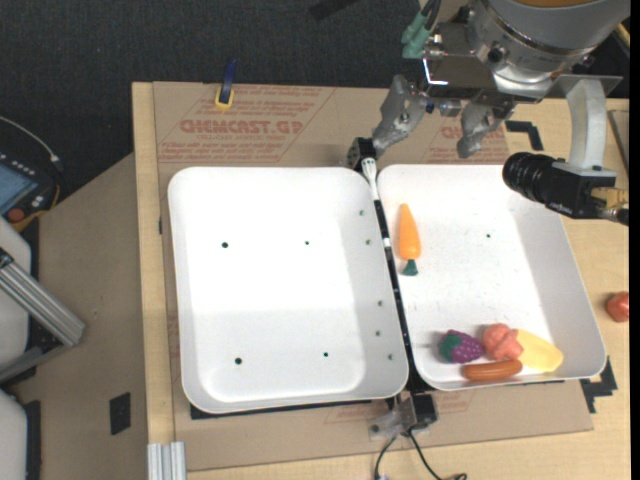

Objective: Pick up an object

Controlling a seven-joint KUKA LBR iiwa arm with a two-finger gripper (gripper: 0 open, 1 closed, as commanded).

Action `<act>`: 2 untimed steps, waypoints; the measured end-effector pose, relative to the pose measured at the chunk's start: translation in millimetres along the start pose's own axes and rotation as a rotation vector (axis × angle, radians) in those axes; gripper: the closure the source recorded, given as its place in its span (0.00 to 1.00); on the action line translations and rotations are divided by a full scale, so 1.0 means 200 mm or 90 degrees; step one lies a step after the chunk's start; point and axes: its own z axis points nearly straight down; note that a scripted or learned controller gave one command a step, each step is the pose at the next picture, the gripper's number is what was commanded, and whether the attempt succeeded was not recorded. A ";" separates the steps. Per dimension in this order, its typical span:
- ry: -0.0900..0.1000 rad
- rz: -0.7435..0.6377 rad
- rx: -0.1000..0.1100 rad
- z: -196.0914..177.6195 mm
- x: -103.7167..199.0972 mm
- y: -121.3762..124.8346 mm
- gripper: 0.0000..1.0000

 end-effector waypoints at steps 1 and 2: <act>0.002 -0.002 -0.004 -0.15 0.30 -0.13 0.00; 0.002 -0.003 -0.004 -0.15 0.53 -0.15 0.00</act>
